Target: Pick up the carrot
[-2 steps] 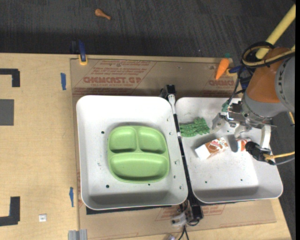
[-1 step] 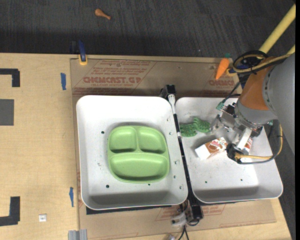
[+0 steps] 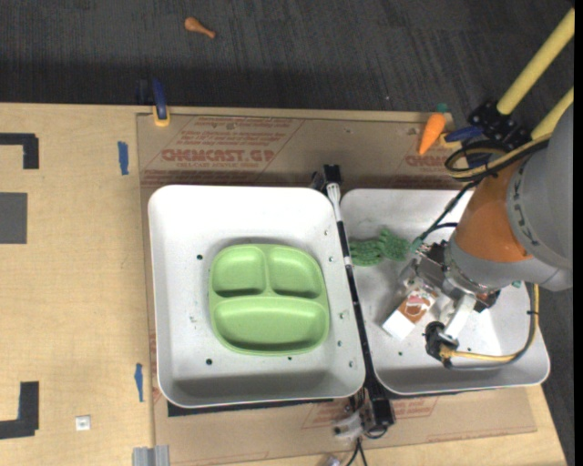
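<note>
An orange, carrot-shaped thing with a green top (image 3: 432, 133) lies on the cardboard behind the right bin (image 3: 510, 364), outside it. My gripper (image 3: 428, 289) is low inside the right bin, near its middle. It hangs right over a small white and red-brown item (image 3: 410, 312), which it partly hides. A green leafy toy (image 3: 378, 248) lies in the same bin, just left of and behind the gripper.
The left bin (image 3: 173, 273) holds a green divided plate (image 3: 269, 298). A yellow cable (image 3: 483, 359) loops along the right bin's front. Black cables and yellow rods cross the back right corner. A small orange item (image 3: 199, 27) lies on the dark floor beyond.
</note>
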Available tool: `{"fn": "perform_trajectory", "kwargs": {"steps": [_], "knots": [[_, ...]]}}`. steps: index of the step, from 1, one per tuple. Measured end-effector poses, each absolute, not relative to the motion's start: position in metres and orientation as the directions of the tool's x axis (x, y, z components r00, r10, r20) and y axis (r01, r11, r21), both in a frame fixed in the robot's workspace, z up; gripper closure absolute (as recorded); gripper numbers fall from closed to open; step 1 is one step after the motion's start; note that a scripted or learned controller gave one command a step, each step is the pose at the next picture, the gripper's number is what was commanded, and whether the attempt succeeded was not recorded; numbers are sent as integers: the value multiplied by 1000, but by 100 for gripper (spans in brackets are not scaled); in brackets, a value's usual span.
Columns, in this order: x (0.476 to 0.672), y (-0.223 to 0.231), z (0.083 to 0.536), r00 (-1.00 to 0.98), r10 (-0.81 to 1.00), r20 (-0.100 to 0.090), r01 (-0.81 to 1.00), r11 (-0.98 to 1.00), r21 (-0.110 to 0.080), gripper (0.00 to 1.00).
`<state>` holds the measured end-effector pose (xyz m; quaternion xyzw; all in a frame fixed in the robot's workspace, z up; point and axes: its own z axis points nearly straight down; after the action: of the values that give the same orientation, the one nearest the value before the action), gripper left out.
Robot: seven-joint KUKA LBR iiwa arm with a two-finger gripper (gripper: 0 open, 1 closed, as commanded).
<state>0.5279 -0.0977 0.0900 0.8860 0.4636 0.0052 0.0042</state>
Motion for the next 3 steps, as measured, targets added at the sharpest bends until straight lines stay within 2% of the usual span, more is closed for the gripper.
{"fn": "perform_trajectory", "kwargs": {"steps": [1, 2, 3], "knots": [[479, -93, 113, 277, 961, 1, 961, -277, -3, 0], [498, -199, 90, 513, 858, 15, 859, -513, -12, 0], [509, -104, 90, 632, 775, 6, 775, -632, 14, 0]]}}
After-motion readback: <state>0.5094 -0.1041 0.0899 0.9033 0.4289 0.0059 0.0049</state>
